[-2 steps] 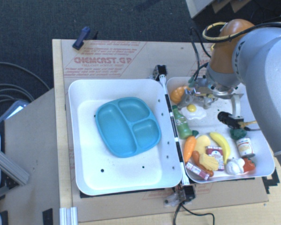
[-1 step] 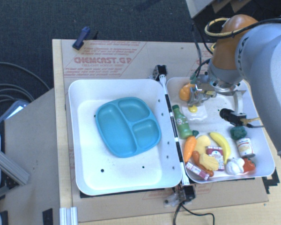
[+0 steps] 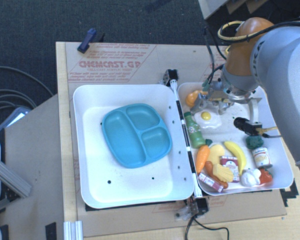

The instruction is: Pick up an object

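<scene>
Over the far half of the right bin: gripper low beside a toy fried egg.

Nearest the camera, along that bin's front wall, a toy sausage, a corn cob, a white garlic bulb and a red tomato. Just behind, a carrot, a banana and a small labelled jar. Farther back, a green bottle lying along the left wall, with the toy fried egg just beside it on the bin floor. Directly beyond, the gripper, pointing down, close over the egg's far edge; opening width and any hold on the egg impossible to tell. At its left, an orange. Across the divider, in the left bin, a blue divided plate, flat, near the middle.
</scene>
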Robot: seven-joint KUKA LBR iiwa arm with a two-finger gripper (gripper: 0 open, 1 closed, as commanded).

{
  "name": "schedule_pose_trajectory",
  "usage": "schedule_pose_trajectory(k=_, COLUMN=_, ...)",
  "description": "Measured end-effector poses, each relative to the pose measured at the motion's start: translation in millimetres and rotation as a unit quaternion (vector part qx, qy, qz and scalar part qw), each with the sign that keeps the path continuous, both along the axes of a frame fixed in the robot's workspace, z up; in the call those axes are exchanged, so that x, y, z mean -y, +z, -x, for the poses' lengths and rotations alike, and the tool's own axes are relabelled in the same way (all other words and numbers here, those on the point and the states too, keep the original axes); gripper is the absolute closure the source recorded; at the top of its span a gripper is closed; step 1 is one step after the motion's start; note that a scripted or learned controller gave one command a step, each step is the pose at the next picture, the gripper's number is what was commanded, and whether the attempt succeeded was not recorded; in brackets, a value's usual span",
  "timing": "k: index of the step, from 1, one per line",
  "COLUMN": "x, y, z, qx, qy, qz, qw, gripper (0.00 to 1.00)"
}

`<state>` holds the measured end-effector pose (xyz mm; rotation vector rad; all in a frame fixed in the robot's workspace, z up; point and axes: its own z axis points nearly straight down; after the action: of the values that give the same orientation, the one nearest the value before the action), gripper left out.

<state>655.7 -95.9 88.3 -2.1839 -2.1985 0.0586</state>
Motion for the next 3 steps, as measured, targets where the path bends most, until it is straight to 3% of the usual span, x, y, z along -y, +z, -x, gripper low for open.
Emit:
schedule_pose_trajectory(k=1, x=-1, y=-8, z=-2, qx=0.003, qy=-0.001, qz=-0.0009, qw=1.0, gripper=0.0)
schedule_pose_trajectory(k=2, x=-2, y=5, z=-3, qx=0.005, qy=0.0, qz=-0.0011, qw=1.0, gripper=1.0)
schedule_pose_trajectory(k=3, x=-2, y=4, z=-3, qx=0.004, qy=0.0, qz=-0.0014, qw=1.0, gripper=0.0)
